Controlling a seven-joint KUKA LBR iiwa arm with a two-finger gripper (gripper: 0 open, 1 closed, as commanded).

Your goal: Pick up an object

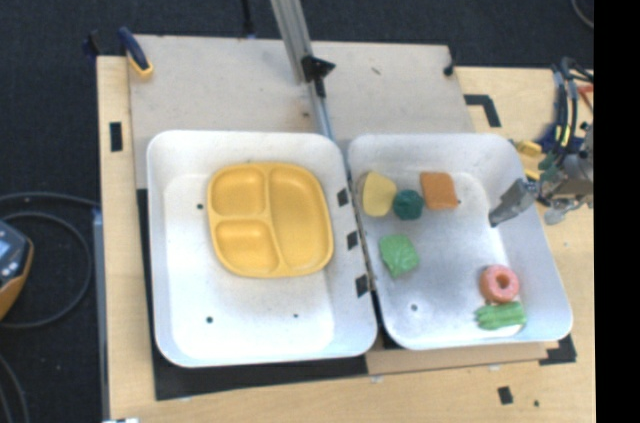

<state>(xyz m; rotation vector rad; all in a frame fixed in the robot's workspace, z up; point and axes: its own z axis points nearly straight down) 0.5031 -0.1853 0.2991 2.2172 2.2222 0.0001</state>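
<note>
Camera view: we look down on two white bins side by side.
Objects to pick: in the right bin [455, 151] we see a yellow piece [377, 194], a dark green ball [407, 204] touching it, an orange block [439, 190], a light green lump [399, 254], a pink ring [499, 284] and a green piece [500, 316] just below it.
Gripper [512, 204]: at the right bin's right edge, near the orange block — we cannot tell its state, and nothing shows in it.
Left bin [180, 311]: holds a yellow divided plate [270, 218].
Bench [230, 81]: tan, with a metal rail [285, 1] — slanting up from between the bins.
</note>
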